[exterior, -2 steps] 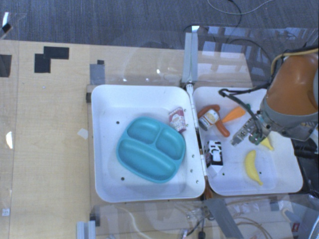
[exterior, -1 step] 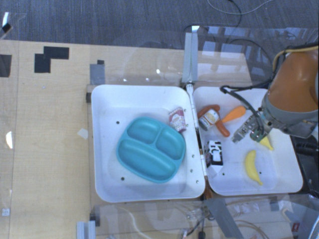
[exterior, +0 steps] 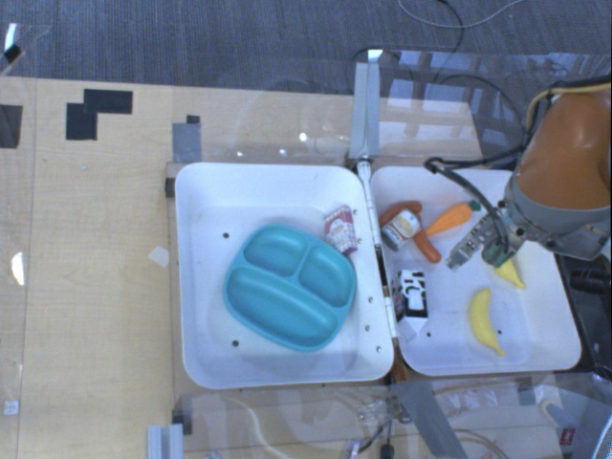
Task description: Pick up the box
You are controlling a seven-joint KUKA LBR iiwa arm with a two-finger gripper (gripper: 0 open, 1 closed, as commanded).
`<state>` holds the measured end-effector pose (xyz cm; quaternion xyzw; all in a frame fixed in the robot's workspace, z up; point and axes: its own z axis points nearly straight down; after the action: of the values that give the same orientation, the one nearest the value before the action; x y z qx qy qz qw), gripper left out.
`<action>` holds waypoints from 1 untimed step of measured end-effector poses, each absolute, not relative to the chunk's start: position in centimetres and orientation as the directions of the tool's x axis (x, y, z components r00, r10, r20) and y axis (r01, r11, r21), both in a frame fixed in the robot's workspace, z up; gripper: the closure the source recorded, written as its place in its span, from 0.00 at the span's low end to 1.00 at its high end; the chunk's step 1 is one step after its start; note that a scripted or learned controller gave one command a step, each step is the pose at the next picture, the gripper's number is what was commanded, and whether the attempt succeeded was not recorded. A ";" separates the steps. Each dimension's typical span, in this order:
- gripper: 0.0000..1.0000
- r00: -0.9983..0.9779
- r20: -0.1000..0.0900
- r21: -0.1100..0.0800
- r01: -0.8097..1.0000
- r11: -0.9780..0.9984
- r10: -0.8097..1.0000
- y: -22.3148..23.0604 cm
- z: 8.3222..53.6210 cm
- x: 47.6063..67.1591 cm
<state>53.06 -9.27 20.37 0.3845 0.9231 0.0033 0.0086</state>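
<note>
Arm comes in from the right edge, big grey body w/ orange band (exterior: 571, 151) over the right bin (exterior: 550, 352), wrist angled down and to the left. Gripper (exterior: 475, 247) hangs above the right bin's middle, tips pointing toward lower left; can't tell if it's apart or together, too small and blurred, and nothing seen clamped in it. The box (exterior: 341, 229), small, reddish w/ white print, sits well left of the gripper, in the left bin (exterior: 206, 352), leaning by the wall that divides the two bins and touching the upper right rim of a blue divided plate (exterior: 287, 290). Just left of the gripper: an orange carrot (exterior: 449, 220), then a white-and-orange can (exterior: 404, 225) and a red sausage-like piece (exterior: 421, 242). Below-left of gripper a black-and-white card (exterior: 412, 295) lies against the divider. Below it a yellow banana (exterior: 485, 321); another yellow bit (exterior: 511, 273) just right of the tips. Dark cable (exterior: 459, 185) loops from the arm above the gripper.
</note>
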 end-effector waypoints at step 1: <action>1.00 -0.705 -0.017 0.016 0.709 0.705 0.709 -9.2 21.3 53.3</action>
<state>53.33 -9.21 21.34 0.3841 0.9232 0.0042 0.0111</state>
